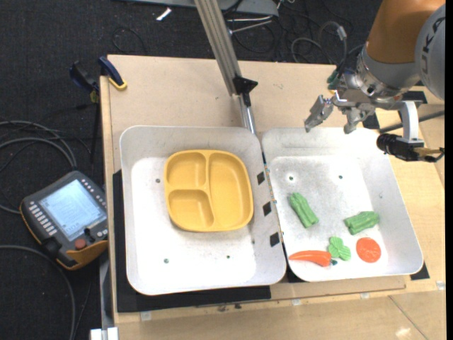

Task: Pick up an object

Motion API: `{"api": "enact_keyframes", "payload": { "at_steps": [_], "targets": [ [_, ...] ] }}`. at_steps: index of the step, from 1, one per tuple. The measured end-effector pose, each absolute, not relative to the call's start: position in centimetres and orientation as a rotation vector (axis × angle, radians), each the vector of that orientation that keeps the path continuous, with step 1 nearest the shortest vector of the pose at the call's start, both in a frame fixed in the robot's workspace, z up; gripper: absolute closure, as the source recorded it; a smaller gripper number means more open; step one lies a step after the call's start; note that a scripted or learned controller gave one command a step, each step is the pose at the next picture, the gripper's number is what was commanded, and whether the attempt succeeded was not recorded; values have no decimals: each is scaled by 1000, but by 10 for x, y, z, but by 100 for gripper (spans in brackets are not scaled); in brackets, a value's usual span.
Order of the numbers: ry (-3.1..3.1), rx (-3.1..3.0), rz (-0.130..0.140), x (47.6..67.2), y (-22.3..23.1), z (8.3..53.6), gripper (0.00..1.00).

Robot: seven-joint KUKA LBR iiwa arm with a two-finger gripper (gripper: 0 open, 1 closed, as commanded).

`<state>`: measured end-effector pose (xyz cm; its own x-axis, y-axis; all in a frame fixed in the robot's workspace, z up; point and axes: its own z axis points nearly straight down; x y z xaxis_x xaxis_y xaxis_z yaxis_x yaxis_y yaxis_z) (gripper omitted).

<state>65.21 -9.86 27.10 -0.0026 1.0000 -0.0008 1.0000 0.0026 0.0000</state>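
White plastic makes up the 2 shallow bins that sit side by side on the pale counter (pixel 177 83). The left bin (pixel 141 154) carries 1 yellow divided plate (pixel 209 190) with 3 compartments, lying flat near the bin's middle. Between the bins, 1 slanted metal pole (pixel 216 27) runs from the far edge down toward the seam.

The right bin (pixel 333 168) holds 5 toy foods, all gathered in its near half. From left to right: 1 orange carrot (pixel 310 258) lying along the near wall, 1 long green vegetable (pixel 304 210) farther back, 1 small green leafy piece (pixel 339 248) just beside the carrot's right end, 1 green bean-like piece (pixel 362 222) toward the right wall, and 1 red tomato slice (pixel 368 250) near it at the front.

The grey arm (pixel 403 41) with its orange band reaches in from the far right. Its gripper (pixel 333 119) hangs over the far edge of the right bin, well apart from the toys, its 2 fingers spread apart and pinching nothing.
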Motion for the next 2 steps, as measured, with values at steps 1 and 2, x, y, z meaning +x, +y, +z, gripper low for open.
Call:
{"api": "enact_keyframes", "payload": {
  "at_steps": [1,2],
  "targets": [
    [2224,2218,-1,652,-99,271,0],
    [2223,2225,-7,651,-104,208,0]
  ]
}}
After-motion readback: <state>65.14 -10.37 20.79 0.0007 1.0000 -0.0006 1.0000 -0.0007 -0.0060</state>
